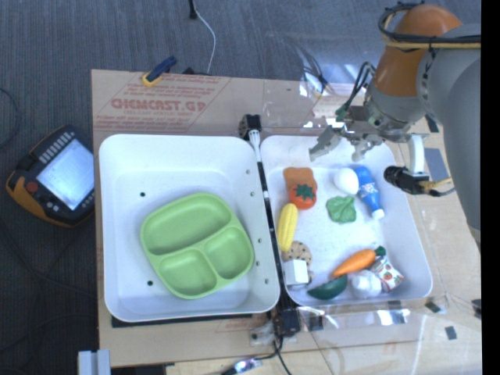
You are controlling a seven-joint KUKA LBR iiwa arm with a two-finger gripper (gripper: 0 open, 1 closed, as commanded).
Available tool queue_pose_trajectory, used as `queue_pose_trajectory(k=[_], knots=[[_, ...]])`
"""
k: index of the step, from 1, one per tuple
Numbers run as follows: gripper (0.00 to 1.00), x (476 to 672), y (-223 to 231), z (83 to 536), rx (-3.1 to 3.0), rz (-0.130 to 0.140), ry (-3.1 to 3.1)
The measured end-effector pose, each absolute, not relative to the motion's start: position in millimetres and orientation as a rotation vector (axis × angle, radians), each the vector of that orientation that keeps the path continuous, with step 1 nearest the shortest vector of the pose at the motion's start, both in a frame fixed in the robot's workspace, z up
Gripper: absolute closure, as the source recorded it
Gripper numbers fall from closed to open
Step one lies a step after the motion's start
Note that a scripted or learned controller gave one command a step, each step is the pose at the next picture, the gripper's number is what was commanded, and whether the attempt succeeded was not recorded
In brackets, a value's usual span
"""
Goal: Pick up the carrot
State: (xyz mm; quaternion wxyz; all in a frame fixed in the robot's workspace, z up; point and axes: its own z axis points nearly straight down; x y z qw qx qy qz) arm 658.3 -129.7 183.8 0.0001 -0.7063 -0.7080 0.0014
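Closest to the camera, along the front wall of the right bin (418, 244), there's a little pile of stuff: a dark green pepper-looking thing (328, 289), a white block (297, 272) next to a speckled cookie (298, 252), and a small red-and-white patterned item (387, 275) in the front right corner with something whitish beside it. The carrot (355, 261) is right there too, lying at a slant with its green top pointing up-right, the orange tip almost touching the dark green piece. A bit further back you've got a yellow corn cob (287, 223) hugging the bin's left wall, a green leafy bit (341, 208) in the middle, then an orange-red piece with a green top (300, 187), a white egg (346, 180) and a blue-and-white bottle (369, 193) lying tilted. Over in the left bin (125, 162) there's just a green divided plate (198, 244), three compartments, sitting toward the front. At the far end, the gripper (348, 137) hangs over the back edge of the right bin, fingers spread apart with nothing between them, well away from the carrot. Orange band of the arm (406, 61) is above it, and a yellow-cased pendant (53, 176) sits on the floor off to the left.
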Motion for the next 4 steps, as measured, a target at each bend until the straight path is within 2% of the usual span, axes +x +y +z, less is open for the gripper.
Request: queue_pose_trajectory(k=[1, 2, 3, 4], knots=[[0.00, 530.0, -145, 91, -1.969, -0.006, -2.456], [0.00, 490.5, -210, 92, -1.668, -0.008, -2.685], [1.00, 494.1, -210, 103, -1.680, -0.013, -2.694], [0.00, 493.2, -210, 102, -1.680, -0.012, -2.691]])
